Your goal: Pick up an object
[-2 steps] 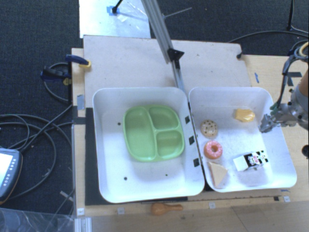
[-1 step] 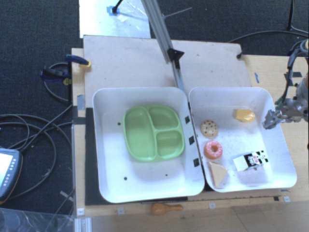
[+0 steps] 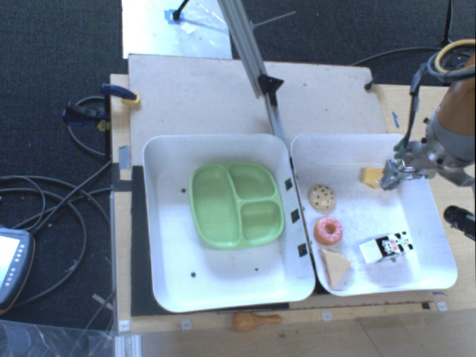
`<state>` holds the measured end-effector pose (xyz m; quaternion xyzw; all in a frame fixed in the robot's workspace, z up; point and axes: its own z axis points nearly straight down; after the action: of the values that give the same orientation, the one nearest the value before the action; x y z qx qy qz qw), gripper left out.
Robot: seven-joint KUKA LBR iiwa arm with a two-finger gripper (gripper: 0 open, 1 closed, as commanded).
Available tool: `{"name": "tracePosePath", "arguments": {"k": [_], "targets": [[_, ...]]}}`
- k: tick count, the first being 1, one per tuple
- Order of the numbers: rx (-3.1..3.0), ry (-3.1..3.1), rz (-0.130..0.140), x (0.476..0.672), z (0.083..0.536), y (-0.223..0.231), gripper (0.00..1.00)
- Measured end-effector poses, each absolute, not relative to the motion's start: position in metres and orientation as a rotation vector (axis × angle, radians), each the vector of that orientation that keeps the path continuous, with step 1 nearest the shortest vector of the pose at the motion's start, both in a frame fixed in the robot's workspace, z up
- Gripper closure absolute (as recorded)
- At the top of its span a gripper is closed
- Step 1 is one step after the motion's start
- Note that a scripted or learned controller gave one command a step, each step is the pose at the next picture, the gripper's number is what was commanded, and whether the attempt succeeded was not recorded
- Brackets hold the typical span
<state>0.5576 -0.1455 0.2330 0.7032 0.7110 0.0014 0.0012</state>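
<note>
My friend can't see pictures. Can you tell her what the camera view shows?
A robot gripper hangs over the right bin, beside a yellow block. That bin also holds a cookie, a pink donut, a sandwich wedge and a black-and-white box. The left bin holds a green tray.

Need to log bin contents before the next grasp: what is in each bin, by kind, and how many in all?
Green divided plastic plate, left bin: 1
Round tan cookie: 1
Pink-frosted doughnut: 1
Tan sandwich wedge: 1
Yellow block by the gripper: 1
Black-and-white patterned box: 1
Total: 6
</note>
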Motion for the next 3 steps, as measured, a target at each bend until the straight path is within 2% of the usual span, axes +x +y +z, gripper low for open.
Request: {"name": "tracePosePath", "arguments": {"k": [2, 3], "targets": [[2.21, 2.233, 0.003, 0.575, 0.232, -0.056, 1.0], [2.209, 2.235, 0.004, 0.583, 0.226, 0.002, 1.0]]}}
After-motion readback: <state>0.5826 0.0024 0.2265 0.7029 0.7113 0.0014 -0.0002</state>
